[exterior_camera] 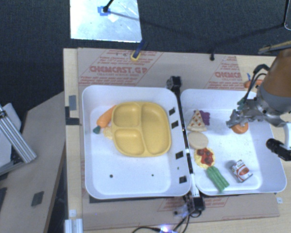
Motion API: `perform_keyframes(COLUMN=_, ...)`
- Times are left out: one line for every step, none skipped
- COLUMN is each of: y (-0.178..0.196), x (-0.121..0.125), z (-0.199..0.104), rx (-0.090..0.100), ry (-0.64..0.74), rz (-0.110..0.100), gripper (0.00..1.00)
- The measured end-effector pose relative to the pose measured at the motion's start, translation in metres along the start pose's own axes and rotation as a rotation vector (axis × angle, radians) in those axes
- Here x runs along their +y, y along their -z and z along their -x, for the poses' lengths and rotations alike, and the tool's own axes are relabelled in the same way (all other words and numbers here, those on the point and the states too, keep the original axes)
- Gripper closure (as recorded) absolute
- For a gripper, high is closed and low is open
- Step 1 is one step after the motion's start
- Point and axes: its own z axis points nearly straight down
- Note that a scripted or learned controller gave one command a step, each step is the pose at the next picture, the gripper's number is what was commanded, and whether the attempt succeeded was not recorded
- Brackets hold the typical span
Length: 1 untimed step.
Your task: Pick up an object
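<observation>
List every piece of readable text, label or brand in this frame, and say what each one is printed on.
"CHEMCAST GP", red print, on the brown protective sheet behind the left bin.
The same red print repeats on the sheet behind the right bin, partly covered by the arm: too incomplete to read.
Red-and-white packet in the right bin: print too small to read.

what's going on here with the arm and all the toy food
A grey KUKA arm reaches in from the right over the right-hand bin, its gripper low over a small orange item near the back of that bin. Whether it has hold of it can't be made out. Also there: a sandwich wedge, a beige round piece, a red-and-yellow piece, a green vegetable and a small can. The left bin has a yellow divided plate with a carrot beside it.
</observation>
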Motion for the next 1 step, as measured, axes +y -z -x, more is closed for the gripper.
perform_keyframes(y=0.0638, x=0.0046, z=-0.0002, rx=-0.001, ry=0.001, rz=0.001, gripper=1.0)
